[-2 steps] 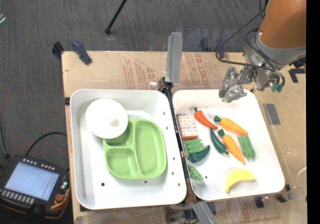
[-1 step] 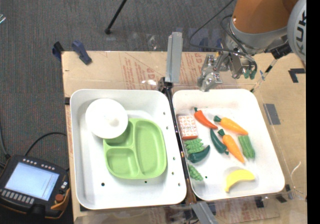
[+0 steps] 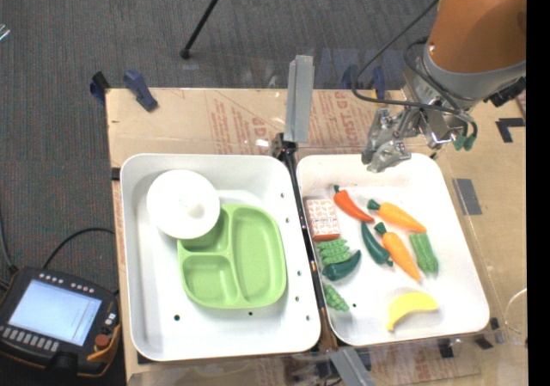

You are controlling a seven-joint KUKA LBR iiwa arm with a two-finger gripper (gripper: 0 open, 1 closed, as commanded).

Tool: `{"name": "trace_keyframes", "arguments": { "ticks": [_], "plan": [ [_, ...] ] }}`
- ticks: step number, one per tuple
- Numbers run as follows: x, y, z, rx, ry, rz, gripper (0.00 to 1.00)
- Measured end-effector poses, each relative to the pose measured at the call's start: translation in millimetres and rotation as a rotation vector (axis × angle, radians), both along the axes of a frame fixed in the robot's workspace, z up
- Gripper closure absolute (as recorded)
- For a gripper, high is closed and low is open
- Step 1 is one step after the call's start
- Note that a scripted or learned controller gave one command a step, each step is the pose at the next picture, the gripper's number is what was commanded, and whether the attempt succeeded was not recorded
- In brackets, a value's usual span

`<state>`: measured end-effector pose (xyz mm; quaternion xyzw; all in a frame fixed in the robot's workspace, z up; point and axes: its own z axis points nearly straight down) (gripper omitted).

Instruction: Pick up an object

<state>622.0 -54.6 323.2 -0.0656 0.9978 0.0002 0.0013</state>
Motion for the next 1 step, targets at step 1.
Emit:
{"name": "trace_keyframes", "arguments": {
  "ticks": [1],
  "plan": [
    [22.8,52.1,-7.1,0.002,0.001,0.013,1.00]
  ]
}}
